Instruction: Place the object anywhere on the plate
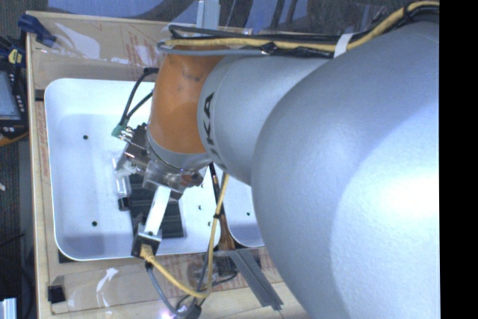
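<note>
The grey arm (pixel 336 160) sweeps in from 3 o'clock and covers most of the view. Its orange band (pixel 179 108) sits just above centre, at about 10 o'clock from the middle. Below the band, the gripper (pixel 134 187) hangs low over the left bin (pixel 75 160), toward the 4 o'clock part of that bin's floor. The wrist masks it, so whether it is open or closed cannot be told. A dark shape (pixel 137 199) lies right under it, but I cannot tell whether this is the object or whether anything is held. A sliver of the right bin (pixel 243 224) peeks out beneath the arm at 6 o'clock — the rest is hidden.
</note>
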Tool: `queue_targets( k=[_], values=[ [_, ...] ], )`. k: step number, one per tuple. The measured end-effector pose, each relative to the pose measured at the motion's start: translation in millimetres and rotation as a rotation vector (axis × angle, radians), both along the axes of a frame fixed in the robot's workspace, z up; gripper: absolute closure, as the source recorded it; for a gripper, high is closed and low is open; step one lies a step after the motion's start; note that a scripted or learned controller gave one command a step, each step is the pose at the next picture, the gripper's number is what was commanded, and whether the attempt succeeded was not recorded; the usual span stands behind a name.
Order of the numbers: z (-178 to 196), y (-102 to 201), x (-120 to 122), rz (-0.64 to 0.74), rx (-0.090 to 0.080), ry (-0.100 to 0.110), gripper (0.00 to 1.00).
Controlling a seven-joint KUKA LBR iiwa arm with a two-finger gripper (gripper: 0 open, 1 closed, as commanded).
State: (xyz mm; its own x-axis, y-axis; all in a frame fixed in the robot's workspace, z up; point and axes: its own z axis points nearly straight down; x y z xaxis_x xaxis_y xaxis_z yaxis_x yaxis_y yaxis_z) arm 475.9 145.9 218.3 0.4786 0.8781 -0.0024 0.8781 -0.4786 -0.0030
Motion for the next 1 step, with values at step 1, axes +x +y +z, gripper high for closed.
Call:
queue_targets(
  k=[1],
  values=[
    [0.0,0.0,0.0,0.0,0.0,0.0,0.0]
  ],
)
